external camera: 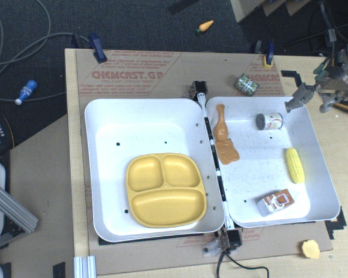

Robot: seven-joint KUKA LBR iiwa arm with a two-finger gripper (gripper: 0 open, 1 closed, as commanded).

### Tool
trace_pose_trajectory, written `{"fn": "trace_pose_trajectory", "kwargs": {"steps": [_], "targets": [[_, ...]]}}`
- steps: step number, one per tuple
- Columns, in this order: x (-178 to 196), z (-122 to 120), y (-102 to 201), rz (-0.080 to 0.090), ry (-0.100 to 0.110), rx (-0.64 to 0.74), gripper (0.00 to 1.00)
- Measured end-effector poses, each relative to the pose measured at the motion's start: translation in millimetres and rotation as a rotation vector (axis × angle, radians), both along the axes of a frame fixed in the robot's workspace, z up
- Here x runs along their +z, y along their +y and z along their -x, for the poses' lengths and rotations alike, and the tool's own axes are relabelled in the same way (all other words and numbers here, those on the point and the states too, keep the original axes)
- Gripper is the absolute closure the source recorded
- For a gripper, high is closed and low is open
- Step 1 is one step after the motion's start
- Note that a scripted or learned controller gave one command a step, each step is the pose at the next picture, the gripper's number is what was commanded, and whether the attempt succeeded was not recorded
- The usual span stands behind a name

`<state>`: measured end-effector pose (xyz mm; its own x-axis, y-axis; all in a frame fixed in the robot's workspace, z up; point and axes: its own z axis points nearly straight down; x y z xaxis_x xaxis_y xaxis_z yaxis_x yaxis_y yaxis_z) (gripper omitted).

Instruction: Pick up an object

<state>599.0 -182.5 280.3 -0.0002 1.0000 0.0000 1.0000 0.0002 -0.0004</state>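
Note:
The right bin (319, 155) holds a brown drumstick-shaped toy (223, 138) by its left wall. A small white and red can (269, 121) lies on its side near the back. A yellow corn cob (294, 165) lies at the right and a small orange and white carton (275, 201) at the front. My gripper (312, 103) hangs over the bin's back right corner, just right of the can. It is open, its two dark fingers (296, 100) spread with nothing between them.
A yellow divided plate (165, 189) lies in the left bin (104, 132). A green can (246, 84) sits on the bench behind the right bin, and a yellow lump (310, 248) at the front right. Clamps (97, 48) grip the board's back edge.

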Motion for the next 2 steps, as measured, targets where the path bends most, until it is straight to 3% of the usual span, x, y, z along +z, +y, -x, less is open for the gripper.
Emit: {"fn": "trace_pose_trajectory", "kwargs": {"steps": [1,2], "targets": [[-133,10,-43,-0.002,0.011,-0.005,0.00],[-200,23,-12,-0.004,0.008,0.001,0.00]]}}
